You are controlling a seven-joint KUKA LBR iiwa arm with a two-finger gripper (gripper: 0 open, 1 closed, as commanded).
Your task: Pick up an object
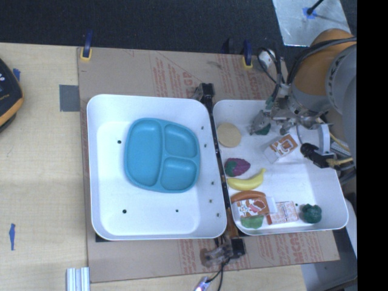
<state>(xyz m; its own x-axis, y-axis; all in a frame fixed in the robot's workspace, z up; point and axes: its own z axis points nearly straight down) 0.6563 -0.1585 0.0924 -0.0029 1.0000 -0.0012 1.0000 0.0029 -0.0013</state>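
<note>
My gripper (263, 126) hangs low over the far part of the right bin (330, 190), with the grey arm and its orange band reaching in from the right. Just in front of it, to the right, lies a small orange-and-white packet (282, 145). A round tan cookie (229, 134) lies to the gripper's left. Nearer the front are a purple fruit (237, 166), a yellow banana (247, 181), a red-and-white package (253, 207) with a green piece at its front edge, and a dark green lump (311, 213).
The left bin (106, 162) holds a blue divided plate (162, 154). A ridge between the bins runs just left of the cookie and banana. Clamps and cables sit at the bench's far edge near the arm.
</note>
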